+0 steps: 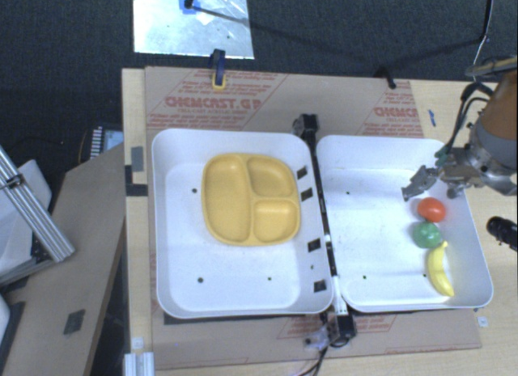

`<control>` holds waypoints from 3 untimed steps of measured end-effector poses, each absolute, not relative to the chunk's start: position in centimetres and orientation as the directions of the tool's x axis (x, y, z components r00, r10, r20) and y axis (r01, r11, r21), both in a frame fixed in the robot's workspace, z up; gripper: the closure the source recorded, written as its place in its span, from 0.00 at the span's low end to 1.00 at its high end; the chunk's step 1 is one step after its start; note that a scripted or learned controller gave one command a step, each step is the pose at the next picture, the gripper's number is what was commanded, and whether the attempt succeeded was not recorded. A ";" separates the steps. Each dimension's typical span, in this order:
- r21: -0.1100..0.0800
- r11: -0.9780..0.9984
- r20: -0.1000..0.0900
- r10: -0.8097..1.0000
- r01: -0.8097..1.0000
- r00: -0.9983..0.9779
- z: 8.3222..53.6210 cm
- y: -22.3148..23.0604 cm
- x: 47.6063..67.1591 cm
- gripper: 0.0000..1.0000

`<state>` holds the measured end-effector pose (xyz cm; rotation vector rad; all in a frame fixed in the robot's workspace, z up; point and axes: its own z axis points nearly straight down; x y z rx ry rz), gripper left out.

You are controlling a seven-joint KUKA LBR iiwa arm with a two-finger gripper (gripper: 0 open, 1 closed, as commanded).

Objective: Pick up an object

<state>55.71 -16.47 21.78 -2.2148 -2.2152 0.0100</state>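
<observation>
Left to right, we count: 2 white bins on the desk (133, 124), side by side. Left bin (174, 285) holds 1 yellow tray (249, 199) w/ 3 compartments, lying flat near the bin's middle. Right bin (364, 245) holds 3 items, all along its right side in a short column: 1 orange-red ball (431, 209) at top, 1 green ball (426, 234) just below it, 1 banana (439, 271) nearest the front edge. Now the tool (422, 180): it comes in from the right, arm (495, 136) above it, and sits just above-left of the orange-red ball. We can't tell how far open it is, or whether it touches the ball; nothing visibly gripped.
</observation>
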 end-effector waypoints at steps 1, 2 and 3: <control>0.001 0.003 0.000 1.000 1.000 -0.003 22.5 -16.4 56.0 0.00; -0.003 0.001 0.001 1.000 1.000 -0.001 16.4 -16.9 56.2 0.00; -0.002 0.001 0.001 1.000 1.000 -0.001 12.1 -16.6 56.0 0.00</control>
